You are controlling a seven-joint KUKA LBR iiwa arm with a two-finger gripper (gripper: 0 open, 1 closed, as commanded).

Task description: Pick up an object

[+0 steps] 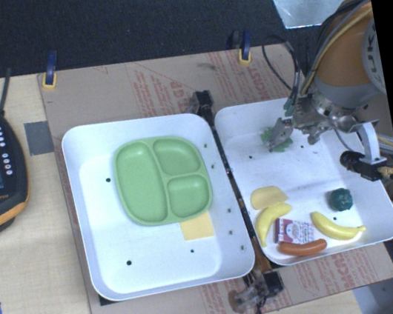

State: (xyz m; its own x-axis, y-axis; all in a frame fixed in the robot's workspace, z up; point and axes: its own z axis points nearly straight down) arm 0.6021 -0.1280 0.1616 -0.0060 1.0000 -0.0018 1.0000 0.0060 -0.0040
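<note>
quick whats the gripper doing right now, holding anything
Gripper: low in the right bin, right at a small green object. Whether it actually holds it cannot be told from the camera view.

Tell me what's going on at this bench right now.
A grey and orange robot arm reaches in from the right over the right bin, its gripper down at a small green item near the bin's far side. Two bananas, a sausage and a dark green ball lie nearer the front. The left bin holds a green divided plate.
</note>
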